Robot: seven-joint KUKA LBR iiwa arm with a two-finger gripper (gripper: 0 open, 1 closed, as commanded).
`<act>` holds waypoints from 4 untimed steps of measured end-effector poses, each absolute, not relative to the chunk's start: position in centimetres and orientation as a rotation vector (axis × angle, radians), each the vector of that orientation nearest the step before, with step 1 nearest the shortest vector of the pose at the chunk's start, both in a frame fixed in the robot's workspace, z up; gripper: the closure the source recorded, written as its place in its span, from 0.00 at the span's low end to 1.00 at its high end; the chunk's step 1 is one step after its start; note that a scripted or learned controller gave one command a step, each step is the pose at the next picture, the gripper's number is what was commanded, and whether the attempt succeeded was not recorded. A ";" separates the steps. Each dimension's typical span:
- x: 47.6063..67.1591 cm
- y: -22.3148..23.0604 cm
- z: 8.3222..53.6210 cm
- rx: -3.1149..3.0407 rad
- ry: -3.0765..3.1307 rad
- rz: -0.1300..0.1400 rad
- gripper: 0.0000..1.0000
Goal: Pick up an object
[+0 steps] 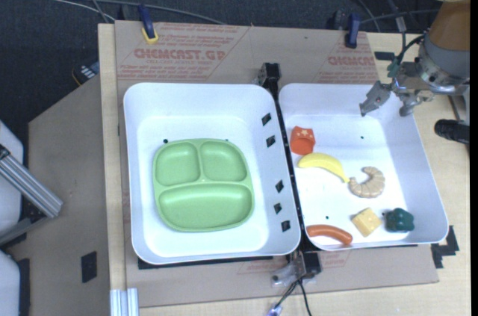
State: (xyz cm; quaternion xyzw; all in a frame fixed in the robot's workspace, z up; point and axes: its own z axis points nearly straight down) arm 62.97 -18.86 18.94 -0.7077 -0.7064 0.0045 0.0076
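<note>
In the right bin [340, 99] lie several toy foods: a red-orange piece [302, 140], a yellow banana [323, 164], a tan croissant-like piece [367, 181], a yellow cheese block [365, 221], a dark green piece [399, 220] and a red sausage [329, 234]. My gripper [390, 104] hangs over the bin's far right corner, open, its two fingers spread with nothing between them. It is well above and behind the foods.
The left bin [142, 113] holds a green divided plate [202, 184]. A black divider with clips [278, 150] runs between the bins. Blue clamps [149, 27] sit on the cardboard at the back, and cables trail behind the bench.
</note>
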 end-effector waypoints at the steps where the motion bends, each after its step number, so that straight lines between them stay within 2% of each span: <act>1: 63.2 -18.8 19.6 -2.216 -2.219 0.004 0.00; 3: 63.2 -17.6 8.2 -2.211 -2.215 0.009 0.00; 4: 63.4 -17.6 9.4 -2.211 -2.220 0.005 1.00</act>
